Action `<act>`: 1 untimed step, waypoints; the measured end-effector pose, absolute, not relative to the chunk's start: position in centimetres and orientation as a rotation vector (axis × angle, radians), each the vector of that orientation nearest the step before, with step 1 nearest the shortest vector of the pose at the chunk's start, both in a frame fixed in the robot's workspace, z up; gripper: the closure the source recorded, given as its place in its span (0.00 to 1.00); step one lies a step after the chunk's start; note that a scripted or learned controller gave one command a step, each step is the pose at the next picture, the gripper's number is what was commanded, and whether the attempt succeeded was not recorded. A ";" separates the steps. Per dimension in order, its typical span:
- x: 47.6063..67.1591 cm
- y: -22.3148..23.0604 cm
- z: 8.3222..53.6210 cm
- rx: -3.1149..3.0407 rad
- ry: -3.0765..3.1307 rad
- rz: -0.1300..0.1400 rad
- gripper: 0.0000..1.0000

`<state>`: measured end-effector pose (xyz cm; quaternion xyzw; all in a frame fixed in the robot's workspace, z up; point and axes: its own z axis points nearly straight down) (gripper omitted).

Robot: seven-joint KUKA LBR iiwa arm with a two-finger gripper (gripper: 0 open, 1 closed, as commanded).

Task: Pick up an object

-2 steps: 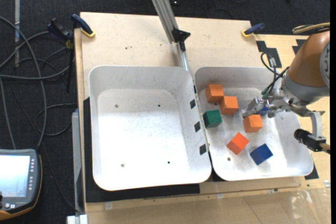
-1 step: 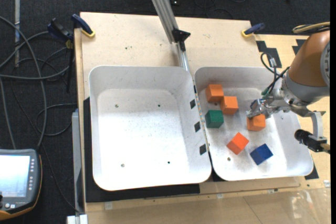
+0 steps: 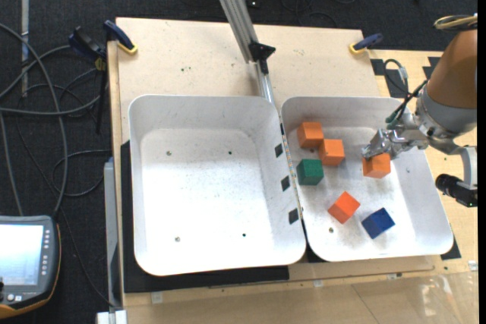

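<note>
**Observer:** Nearest the lens, what is lying by you?

**Arm:** Blue cube (image 3: 377,222) and an orange cube (image 3: 343,206) are sitting below my pincer (image 3: 377,150), toward the front rim of the right bin (image 3: 425,239). My pincer is hanging directly over another orange cube (image 3: 377,165), touching or almost touching its top. I cannot tell how wide my fingers are standing, nor whether that cube is between them.

**Observer:** What are you worrying about?

**Arm:** I am judging that the grip may be shallow. If I am only catching the upper edge, the cube could be slipping out as I rise. Two more orange cubes (image 3: 320,143) and a green cube (image 3: 310,171) are crowding together off to my left, away from my arm, so a sideways drift could be knocking them.

**Observer:** Any writing?

**Arm:** I am reading none; the screen (image 3: 23,258) far left of me is too blurred.
</note>
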<state>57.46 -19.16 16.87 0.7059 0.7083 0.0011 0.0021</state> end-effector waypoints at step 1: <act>57.9 -19.3 23.2 2.212 2.220 0.005 1.00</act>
